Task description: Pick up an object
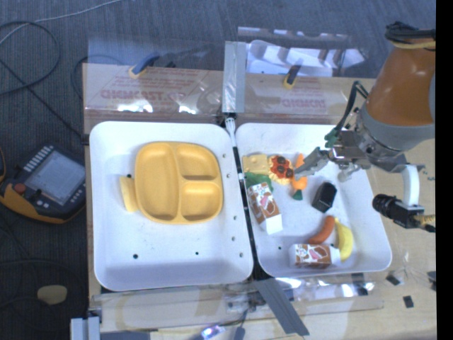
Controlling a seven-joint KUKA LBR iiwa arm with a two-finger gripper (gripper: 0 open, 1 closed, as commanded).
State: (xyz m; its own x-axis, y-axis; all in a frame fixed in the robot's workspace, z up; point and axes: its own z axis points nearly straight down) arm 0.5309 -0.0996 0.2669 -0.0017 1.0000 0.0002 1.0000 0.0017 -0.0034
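Over the right bin, the claw beside the orange toy, finger state impossible to tell.

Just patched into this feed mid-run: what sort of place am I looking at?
Most likely a robotics lab pick-and-place bench, not a kitchen. Two white bins sit side by side on a taped-up bench, holding toy food like a banana and a yellow divided tray. A teach pendant lies on carpet beside loose cables.

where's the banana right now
The banana lies in the right bin, near its front right corner, beside the sausage and just above the small carton.
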